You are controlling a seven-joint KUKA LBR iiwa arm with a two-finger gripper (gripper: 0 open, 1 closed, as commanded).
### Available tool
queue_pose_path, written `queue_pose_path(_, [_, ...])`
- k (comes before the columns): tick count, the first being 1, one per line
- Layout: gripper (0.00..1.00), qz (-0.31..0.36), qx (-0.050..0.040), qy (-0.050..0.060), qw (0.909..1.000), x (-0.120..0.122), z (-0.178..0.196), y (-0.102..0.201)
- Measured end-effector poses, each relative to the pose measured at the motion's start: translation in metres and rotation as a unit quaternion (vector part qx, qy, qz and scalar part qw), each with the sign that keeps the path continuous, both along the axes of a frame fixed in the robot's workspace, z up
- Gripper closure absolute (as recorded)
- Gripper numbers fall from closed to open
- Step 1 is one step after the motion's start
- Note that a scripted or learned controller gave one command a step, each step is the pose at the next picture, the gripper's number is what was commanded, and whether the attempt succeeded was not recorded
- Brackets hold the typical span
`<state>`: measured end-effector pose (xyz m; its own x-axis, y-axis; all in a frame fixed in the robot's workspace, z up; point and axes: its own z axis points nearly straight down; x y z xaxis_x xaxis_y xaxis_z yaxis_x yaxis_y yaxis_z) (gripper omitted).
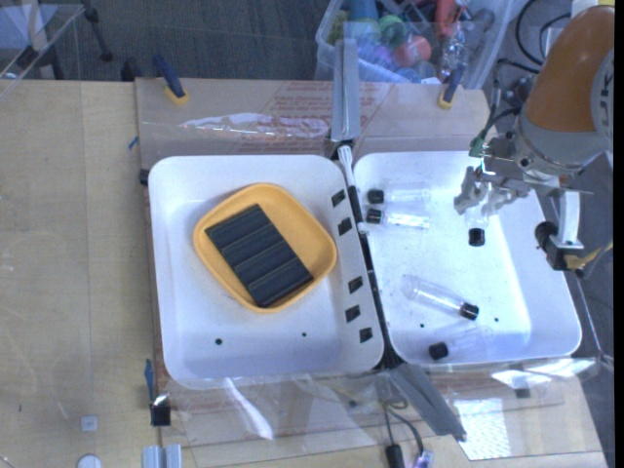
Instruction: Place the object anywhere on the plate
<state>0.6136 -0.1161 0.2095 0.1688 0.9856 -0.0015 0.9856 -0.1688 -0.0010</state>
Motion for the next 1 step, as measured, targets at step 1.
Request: queue_pose_path(1, [0.0, 0.0, 0.0, 0.0, 1.0, 0.0001, 0.0002, 0.0])
